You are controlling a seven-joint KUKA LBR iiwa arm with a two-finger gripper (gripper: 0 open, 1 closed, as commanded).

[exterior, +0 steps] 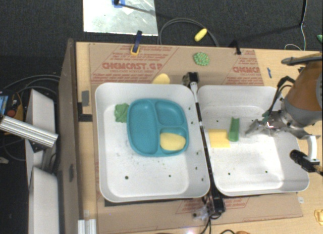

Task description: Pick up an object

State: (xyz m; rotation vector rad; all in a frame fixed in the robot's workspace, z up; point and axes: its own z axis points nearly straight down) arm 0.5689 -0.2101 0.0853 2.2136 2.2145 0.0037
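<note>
My gripper hovers near the right bin's right edge; its opening I cannot tell. The small green upright block looks light, stiff; I'd pinch its narrow sides.

Place: robot lab | evidence: cardboard-covered bench, loose cables, dark carpet

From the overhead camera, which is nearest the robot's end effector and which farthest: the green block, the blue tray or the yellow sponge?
From the end effector:
1. Green block, right bin, just to its left.
2. Yellow sponge, right bin, beside the block.
3. Blue tray, left bin.
</note>
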